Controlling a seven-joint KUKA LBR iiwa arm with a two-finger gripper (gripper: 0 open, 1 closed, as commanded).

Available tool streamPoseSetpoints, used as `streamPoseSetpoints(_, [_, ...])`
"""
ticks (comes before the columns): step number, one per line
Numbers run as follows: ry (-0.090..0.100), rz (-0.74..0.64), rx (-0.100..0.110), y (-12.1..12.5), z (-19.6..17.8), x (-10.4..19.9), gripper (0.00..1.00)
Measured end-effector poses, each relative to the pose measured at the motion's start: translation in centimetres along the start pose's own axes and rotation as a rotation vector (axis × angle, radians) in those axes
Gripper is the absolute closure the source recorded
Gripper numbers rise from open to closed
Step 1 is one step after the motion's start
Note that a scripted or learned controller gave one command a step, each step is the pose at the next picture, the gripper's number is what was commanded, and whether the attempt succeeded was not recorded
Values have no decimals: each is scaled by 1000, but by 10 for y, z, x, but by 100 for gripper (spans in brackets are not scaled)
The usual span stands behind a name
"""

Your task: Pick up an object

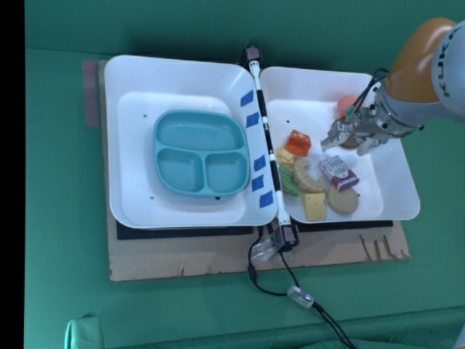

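My gripper [350, 141] hangs low over the back of the right bin [396, 187], open, its fingers spread to either side of a small brown piece [352, 142]. A salmon ball [346, 105] lies just behind it. In front and to the left lie a pink and white box [338, 171], a red-orange block [298, 142], a small yellow piece [285, 156], a green piece [290, 183], a beige piece [306, 177], a yellow block [314, 206] and a round tan biscuit [342, 200].
The left bin [131, 78] bears a teal three-part tray [201, 153]. A black and white bar with blue tape marks [263, 144] runs between the bins. Cables [290, 286] trail off the front of the cardboard base.
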State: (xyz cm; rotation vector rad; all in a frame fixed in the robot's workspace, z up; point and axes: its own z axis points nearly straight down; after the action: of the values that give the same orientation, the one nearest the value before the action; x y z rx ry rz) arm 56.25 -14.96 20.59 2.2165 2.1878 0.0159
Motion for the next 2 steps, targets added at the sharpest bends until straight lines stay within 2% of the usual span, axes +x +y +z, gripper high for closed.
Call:
streamPoseSetpoints(1, [5, -9, 9, 61, 20, 3, 0])
streamPoseSetpoints(2, [6, 5, 65, 103, 21, 15, 0])
